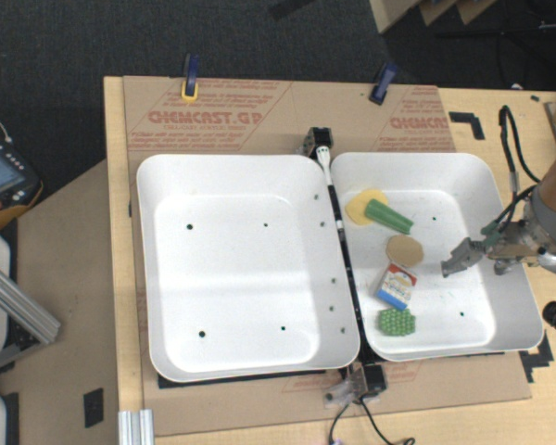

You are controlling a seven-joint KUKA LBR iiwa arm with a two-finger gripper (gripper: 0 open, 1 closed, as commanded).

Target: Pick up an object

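Currently: worktop point(259, 109) carries two bins; landmark is the right bin point(473, 179). The tool point(456, 261) sits inside it toward its right side, nothing visibly between the fingers; apart or together, cannot tell. Left of the tool: green cylinder point(389, 217) on a yellow piece point(359, 208), tan disc point(405, 249), blue-and-red packet point(396, 286), green knobbly lump point(397, 322).

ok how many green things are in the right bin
2. A green cylinder lies at the back of the right bin, resting on a yellow piece. A bumpy green piece sits near the front, just below the small box.
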